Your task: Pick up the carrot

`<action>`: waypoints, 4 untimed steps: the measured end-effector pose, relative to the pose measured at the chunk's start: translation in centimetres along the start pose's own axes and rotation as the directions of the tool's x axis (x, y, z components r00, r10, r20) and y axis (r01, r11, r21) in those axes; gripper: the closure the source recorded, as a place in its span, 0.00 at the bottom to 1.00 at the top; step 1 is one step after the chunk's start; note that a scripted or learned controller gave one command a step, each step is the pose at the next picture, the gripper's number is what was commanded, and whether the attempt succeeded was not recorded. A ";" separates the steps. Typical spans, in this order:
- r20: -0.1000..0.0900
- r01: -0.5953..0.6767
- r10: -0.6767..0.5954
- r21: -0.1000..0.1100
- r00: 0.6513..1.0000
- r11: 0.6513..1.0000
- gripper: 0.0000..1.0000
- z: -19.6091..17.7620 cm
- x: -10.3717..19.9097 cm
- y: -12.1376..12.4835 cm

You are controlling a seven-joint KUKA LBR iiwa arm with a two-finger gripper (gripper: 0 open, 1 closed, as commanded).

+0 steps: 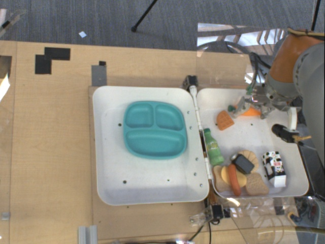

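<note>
The gripper [247, 105] hangs over the far part of the right bin [299, 187]; whether it is open or closed I cannot tell. An orange carrot [250, 113] lies just beside it, possibly touching. Left of that sits an orange wedge [225, 120]. A teal divided plate [154, 129] fills the left bin [109, 187].

Teal tray [154, 129] in left bin [109, 177]; green bottle [213, 147] perhaps right.
</note>
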State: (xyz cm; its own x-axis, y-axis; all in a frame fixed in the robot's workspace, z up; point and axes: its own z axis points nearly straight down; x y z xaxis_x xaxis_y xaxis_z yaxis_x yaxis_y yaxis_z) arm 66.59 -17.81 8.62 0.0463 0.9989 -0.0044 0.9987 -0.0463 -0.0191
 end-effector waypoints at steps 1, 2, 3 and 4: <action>-0.012 0.005 -0.004 0.016 1.000 1.000 1.00 -0.8 0.6 -0.2; -0.009 0.006 -0.006 0.001 1.000 1.000 0.00 -1.1 0.5 0.1; -0.014 -0.017 0.017 -0.015 1.000 1.000 0.00 0.0 -1.4 -0.4; -0.023 -0.007 0.006 -0.004 1.000 1.000 1.00 -1.0 -0.7 -0.4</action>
State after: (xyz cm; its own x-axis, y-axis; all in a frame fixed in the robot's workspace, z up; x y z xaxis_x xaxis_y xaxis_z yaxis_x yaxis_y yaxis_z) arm 66.22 -18.50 9.61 0.0531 0.9984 0.0182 0.9985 -0.0528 -0.0148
